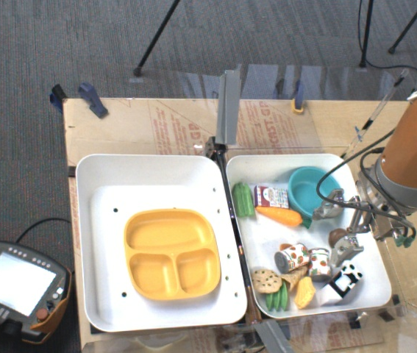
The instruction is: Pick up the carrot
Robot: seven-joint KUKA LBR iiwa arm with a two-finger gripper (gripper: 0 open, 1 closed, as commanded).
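Camera view: carrot (279,215) between carton (271,195) and bowl (309,188); gripper (338,230) open, empty.

a count of the bins

two white bins (90,197) are sitting side by side. one yellow divided plate (171,254) is lying in the left one. one carrot (279,215), one teal bowl (307,188), one cucumber (243,199) and one cookie (266,279) are lying in the right.
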